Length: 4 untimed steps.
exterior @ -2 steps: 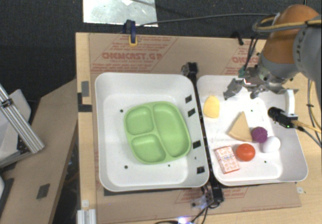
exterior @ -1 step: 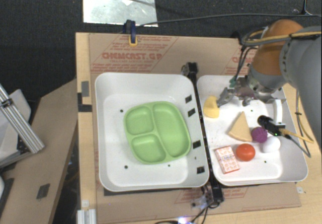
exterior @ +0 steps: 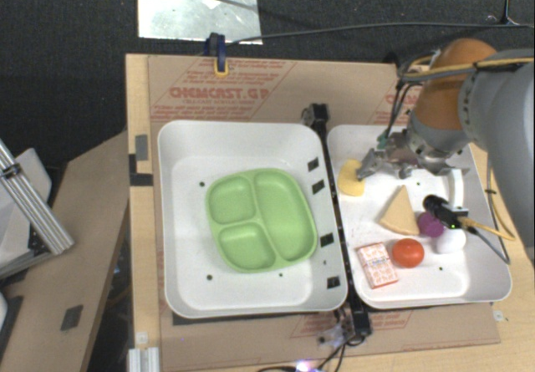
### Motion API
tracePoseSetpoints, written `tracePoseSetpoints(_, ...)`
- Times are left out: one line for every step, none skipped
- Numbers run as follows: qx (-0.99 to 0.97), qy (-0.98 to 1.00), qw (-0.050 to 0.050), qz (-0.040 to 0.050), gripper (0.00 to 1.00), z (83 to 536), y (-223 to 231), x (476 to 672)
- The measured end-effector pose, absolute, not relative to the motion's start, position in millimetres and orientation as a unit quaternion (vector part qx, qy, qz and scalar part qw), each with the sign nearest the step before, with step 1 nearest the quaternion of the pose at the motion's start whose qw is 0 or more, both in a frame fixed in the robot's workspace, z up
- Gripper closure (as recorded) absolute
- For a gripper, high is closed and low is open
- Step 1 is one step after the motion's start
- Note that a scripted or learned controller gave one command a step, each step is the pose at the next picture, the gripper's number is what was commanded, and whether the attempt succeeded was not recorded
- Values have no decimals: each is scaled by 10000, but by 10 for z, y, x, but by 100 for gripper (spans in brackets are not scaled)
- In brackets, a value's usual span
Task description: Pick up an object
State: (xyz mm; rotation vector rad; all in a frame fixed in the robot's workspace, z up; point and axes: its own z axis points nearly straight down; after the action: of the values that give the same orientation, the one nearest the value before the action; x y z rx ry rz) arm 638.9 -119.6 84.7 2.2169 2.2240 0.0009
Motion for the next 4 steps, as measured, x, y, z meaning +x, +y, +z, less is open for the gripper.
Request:
tracePoseSetpoints(7057,7085,19,13,100,961,-1196,6399)
tracePoseSetpoints(7052,7090,22,18,100,1483,-1128,6491)
tracePoseSetpoints(7051,7091,20,17,100,2071,-1089,6422)
tracePoseSetpoints(7051,7091,10,10,100,2096,-1088,6431)
